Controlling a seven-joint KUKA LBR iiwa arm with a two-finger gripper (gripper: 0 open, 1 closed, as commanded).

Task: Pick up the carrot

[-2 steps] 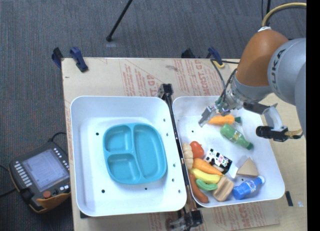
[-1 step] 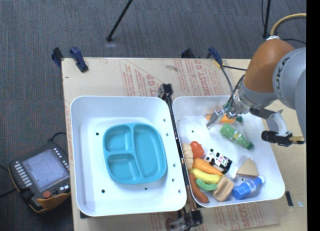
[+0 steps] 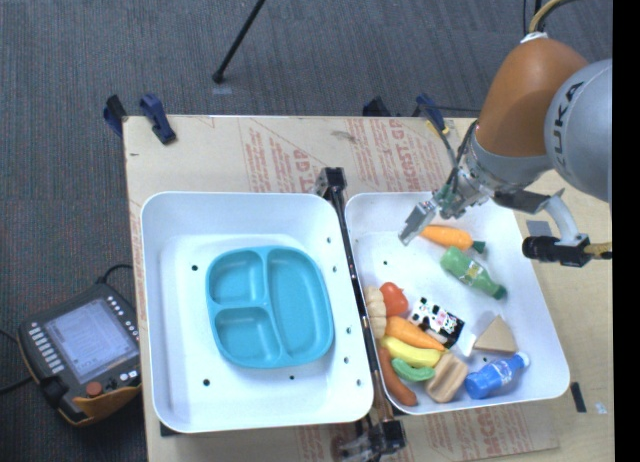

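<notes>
Down at the bottom left, a small control box [image 3: 80,352] with a screen sits on the grey floor beside the counter [image 3: 250,150]. On the counter are two white bins side by side. The left bin [image 3: 170,230] holds a blue plate [image 3: 268,305] with three parts.

The right bin [image 3: 545,295] has toy food in it. A pile sits along its near side: a red pepper [image 3: 394,299], a banana [image 3: 410,352], a little cow-print carton [image 3: 437,318], a wedge of cheese [image 3: 495,335] and a blue bottle [image 3: 494,374]. A green bottle [image 3: 472,274] lies apart from the pile, closer to the far side.

The carrot [image 3: 447,236] lies flat near the far side of the right bin, just beside the green bottle. The end effector [image 3: 415,224] is low in the bin, just left of the carrot. Its fingers are a little apart and hold nothing. The grey and orange arm [image 3: 535,100] reaches in from the right.
</notes>
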